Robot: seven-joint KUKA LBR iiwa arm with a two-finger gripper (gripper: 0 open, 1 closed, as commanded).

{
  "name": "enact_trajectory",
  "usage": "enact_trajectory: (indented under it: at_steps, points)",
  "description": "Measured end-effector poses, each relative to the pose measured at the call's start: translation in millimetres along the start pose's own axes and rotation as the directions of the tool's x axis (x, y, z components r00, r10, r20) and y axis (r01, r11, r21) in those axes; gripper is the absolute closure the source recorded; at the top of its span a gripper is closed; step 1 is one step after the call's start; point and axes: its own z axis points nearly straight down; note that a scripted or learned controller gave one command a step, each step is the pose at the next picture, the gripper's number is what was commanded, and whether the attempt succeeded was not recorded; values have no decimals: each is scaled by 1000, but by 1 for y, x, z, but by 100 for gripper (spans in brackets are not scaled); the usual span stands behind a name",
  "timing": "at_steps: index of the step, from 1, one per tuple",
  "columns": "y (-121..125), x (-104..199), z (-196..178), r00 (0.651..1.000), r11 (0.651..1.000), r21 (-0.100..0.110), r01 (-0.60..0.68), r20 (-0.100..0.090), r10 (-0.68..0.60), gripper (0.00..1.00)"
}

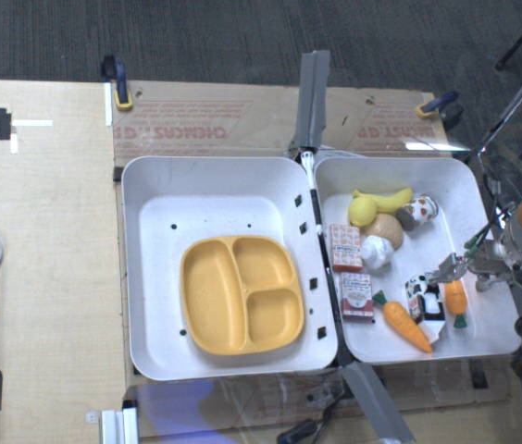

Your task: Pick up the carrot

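the carrot (406, 326) is seen lying flat in the right bin (477, 192), near its front edge; the claw (450, 268) is poised just beside it, its state cannot be told.

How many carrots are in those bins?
2, both in the right bin: a long carrot near its front edge, a short carrot right of it. Others may be hidden.

My pale wooden bench (48, 276) carries two shallow white plastic bins, the left bin (141, 248) and the right bin (472, 192), touching along a centre seam. A sheet of brown printed cardboard (215, 123) lies behind them (clamped at both corners).
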Motion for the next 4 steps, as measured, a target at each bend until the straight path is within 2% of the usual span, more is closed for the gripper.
enact_trajectory:
  at_steps: [1, 2, 3, 4]
  points:
    - [-1, 2, 5, 971, 971, -26, 239, 21, -239, 0]
    - [0, -7, 4, 855, 855, -20, 518, 30, -518, 0]
    - [-1, -5, -6, 855, 855, -14, 519, 15, -519, 100]
    - [70, 2, 21, 575, 574, 11, 818, -1, -818, 100]
